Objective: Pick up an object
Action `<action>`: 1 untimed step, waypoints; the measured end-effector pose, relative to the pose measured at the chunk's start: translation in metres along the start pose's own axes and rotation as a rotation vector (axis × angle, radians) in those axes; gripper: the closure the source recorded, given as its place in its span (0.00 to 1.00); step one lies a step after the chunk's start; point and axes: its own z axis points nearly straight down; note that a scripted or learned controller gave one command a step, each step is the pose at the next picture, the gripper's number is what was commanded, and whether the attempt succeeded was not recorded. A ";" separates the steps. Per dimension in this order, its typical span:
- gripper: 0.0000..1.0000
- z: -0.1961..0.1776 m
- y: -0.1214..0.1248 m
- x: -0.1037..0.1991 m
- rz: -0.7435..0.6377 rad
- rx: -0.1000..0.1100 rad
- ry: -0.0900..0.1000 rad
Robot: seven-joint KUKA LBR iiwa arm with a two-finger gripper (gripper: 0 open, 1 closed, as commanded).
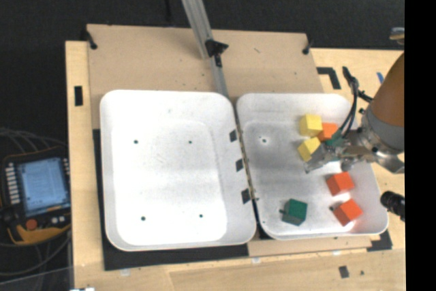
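- The arm [388, 105] is reaching in from the right over the right bin [272, 112]; its pincer [325, 152] is hanging low among the blocks in that bin's upper right part; whether it is open or closed cannot be told from this angle
- One yellow block [310, 125] is lying just up and left of the pincer; a second yellow block [308, 148] is sitting right at the pincer's left end, seemingly touching it, though whether it is gripped cannot be told
- A small orange block [330, 130] is lying just above the pincer, beside a bit of green [335, 140] partly hidden by it
- Two orange-red blocks [339, 182] [347, 211] are lying below the pincer, apart from it; a dark green block [294, 211] is sitting near the bin's lower edge, well clear
- The left bin [163, 167] is lying beside it on the tabletop [272, 54]
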 end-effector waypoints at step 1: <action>0.00 0.000 0.000 0.000 0.004 -0.001 0.000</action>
